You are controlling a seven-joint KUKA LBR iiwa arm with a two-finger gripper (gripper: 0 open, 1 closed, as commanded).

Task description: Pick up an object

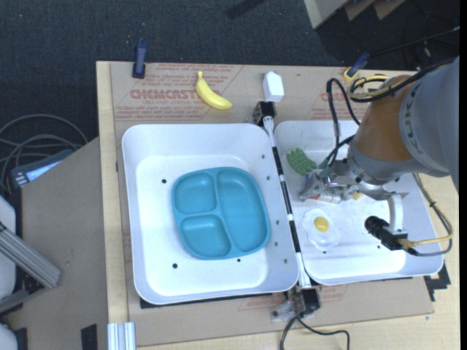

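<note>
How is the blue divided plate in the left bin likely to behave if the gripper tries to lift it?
The blue divided plate looks rigid, so it probably keeps its shape. It lies flat in the left bin, so its low rim may be hard to pinch. Its glossy surface could be slippery.

Both bins, the left bin (146, 195) and the right bin (365, 265), look like smooth, slightly glossy white plastic. The blue divided plate (219, 211) is matt plastic. The bench top (168, 93) is printed brown cardboard. The banana (211, 93) looks like smooth yellow plastic. The gripper (326, 184) shows bare metal.
</note>
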